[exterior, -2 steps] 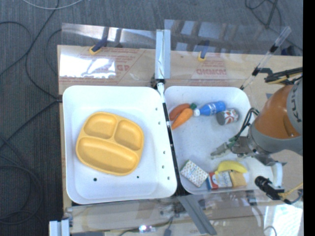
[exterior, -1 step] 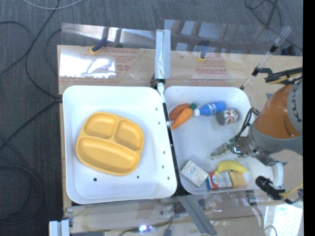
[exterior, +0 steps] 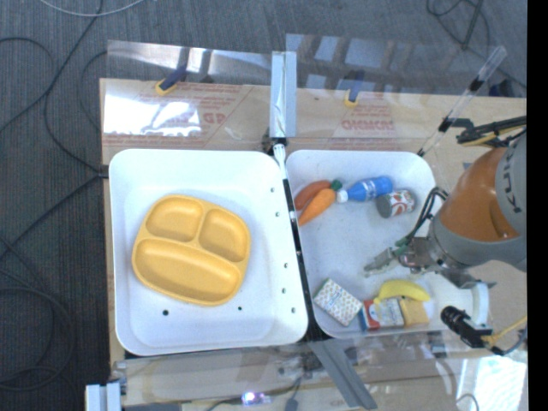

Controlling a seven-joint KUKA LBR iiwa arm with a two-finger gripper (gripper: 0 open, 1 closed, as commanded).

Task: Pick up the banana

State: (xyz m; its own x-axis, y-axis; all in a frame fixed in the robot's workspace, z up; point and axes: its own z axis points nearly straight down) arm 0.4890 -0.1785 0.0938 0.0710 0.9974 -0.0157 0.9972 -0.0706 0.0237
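A yellow three-compartment plastic tray is sitting in the left white bin. In the right white bin, an orange carrot is lying beside a blue bottle, a crushed can resting near it.

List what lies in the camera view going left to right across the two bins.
Yellow divided plate → carrot → checkered packet → blue bottle → banana → orange-banded arm.

1. The tray lies in the left bin.
2. The right bin holds the carrots and bottle at the back.
3. The banana lies near the front, with the gripper just behind it.
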